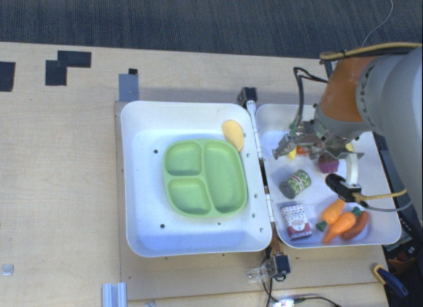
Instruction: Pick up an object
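The claw hangs over the right bin; its opening cannot be judged. Nearest target — the small can, just below it: probably light, rigid, prone to rolling. Grip across its curved sides.

Two white bins side by side on the bench: left bin holds a green divided tray and a yellow oval object against its right wall. Right bin holds a green can lying tilted, a red-and-white packet, toy carrots near the front right corner, and a purple item partly hidden under the arm. The gripper sits low over the right bin's rear half, just above the can, with the orange band behind it.
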### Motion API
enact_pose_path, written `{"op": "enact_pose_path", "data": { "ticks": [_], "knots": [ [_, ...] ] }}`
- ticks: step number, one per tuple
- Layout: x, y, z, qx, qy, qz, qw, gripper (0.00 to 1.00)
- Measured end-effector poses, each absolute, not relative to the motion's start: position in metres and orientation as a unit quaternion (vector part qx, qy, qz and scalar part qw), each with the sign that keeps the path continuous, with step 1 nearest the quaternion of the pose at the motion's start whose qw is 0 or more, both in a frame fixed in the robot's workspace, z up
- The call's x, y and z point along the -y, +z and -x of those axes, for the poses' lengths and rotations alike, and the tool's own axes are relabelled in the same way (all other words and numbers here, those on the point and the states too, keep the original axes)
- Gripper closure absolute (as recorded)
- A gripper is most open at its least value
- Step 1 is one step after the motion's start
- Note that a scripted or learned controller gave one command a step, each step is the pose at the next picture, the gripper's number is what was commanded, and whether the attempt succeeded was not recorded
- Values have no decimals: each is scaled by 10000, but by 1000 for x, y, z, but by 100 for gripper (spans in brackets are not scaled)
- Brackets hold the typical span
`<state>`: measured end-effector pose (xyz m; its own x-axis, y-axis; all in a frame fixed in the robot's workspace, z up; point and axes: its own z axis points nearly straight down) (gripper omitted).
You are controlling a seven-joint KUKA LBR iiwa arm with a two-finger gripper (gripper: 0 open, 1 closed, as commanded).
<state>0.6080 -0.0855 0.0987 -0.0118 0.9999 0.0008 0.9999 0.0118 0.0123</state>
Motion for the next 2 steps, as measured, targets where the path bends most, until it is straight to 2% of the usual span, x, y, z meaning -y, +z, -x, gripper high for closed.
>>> {"op": "enact_pose_path", "data": {
  "ticks": [1, 2],
  "knots": [
    [84, 110, -609, -7128, 64, -7013, 48, 100],
    [84, 109, -609, -7129, 61, -7012, 48, 0]
  ]
}}
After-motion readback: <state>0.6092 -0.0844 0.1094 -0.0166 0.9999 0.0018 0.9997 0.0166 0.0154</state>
